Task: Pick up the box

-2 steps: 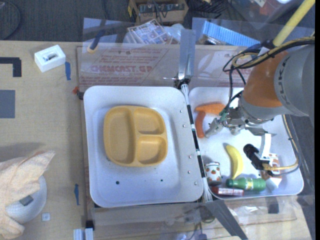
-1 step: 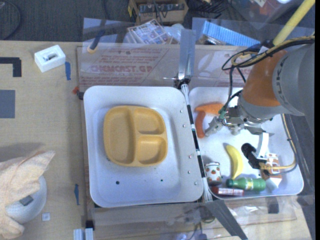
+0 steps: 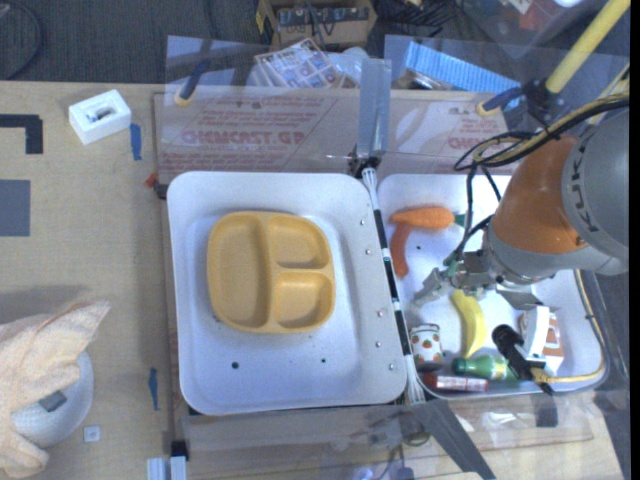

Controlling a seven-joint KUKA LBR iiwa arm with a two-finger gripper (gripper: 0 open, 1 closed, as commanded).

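Here, gripper (image 3: 462, 280) hung low in right bin (image 3: 592, 368), finger state unclear, banana (image 3: 470, 323) just below the fingers, box (image 3: 544, 335) lay farther right of them, near bin's corner.

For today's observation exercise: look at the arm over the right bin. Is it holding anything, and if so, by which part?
It cannot be told. The arm's wrist hangs over the right bin just above the banana, and nothing shows gripped.
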